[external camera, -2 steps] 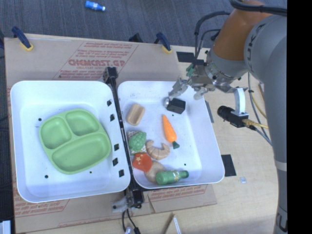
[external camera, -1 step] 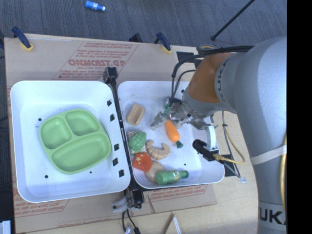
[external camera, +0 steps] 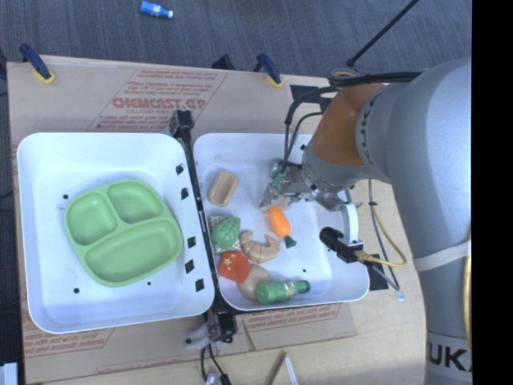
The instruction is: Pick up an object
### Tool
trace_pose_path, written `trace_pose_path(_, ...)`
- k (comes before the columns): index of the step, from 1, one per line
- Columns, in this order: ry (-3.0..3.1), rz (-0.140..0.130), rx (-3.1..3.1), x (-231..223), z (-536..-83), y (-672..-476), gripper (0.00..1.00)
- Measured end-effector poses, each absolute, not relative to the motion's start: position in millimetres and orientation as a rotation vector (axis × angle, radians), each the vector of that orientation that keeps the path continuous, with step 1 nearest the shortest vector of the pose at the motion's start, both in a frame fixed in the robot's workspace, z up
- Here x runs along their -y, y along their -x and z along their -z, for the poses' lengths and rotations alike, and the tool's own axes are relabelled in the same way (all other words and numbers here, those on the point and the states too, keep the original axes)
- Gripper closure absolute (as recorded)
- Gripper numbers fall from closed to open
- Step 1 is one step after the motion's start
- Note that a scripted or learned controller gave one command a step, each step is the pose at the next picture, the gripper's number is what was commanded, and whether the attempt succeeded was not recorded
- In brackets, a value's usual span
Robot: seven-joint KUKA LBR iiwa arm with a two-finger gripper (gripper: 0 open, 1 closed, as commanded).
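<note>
Note the right bin [external camera: 240,147] holds a toy carrot [external camera: 278,221], bread slice [external camera: 222,188], croissant [external camera: 260,248], tomato [external camera: 233,266] and green bottle [external camera: 281,291]; the left bin [external camera: 48,155] holds a green divided plate [external camera: 123,230]. The glossy orange carrot lies pointing up-left, just below the gripper [external camera: 280,189], whose opening you cannot tell

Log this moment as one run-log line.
arm: over right white bin | gripper: just above orange toy carrot | grasp: not evident | left white bin: green divided plate | stage: approaching
</note>
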State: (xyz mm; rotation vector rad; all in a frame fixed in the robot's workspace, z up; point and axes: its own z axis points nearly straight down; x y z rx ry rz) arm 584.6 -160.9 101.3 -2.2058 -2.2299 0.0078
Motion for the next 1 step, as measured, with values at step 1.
trace_pose_path(1, 2.213, 0.000, 2.228, 117.8, -208.5, -614.3, 1.00)
